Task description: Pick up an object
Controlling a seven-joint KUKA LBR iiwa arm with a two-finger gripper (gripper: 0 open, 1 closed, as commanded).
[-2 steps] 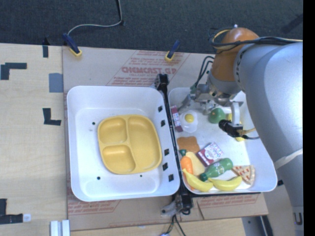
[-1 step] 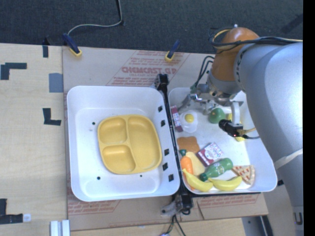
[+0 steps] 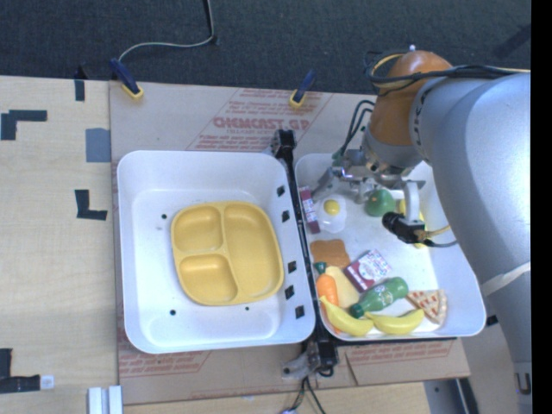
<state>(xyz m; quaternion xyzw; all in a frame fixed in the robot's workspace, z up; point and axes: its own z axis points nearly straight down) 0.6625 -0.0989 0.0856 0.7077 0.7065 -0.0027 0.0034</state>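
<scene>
Over the right bin [image 3: 457,270] the gripper [image 3: 349,172] hangs low at the far end, just above the toy food; nothing sits between its fingers, and the jaws look parted, though at this slant I would not swear to how wide. So the pick is not yet made: the arm is in place over the pile, and the closing and lifting are both left to do.

Closest under the fingers lies a fried egg [image 3: 332,208] (white with a yellow yolk), flat and probably awkward to pinch. Just beside it, toward the arm, sits a small green round fruit [image 3: 378,203], which seems the easier target. Nearer the front of the bin lie a brown cracker [image 3: 330,252], a pink packet [image 3: 369,268], a green bottle [image 3: 380,296], a carrot [image 3: 327,286], two bananas [image 3: 379,322] and a pizza slice [image 3: 429,304], all crowded and touching.

A yellow divided plate [image 3: 227,253] rests alone in the left bin [image 3: 138,231].
</scene>
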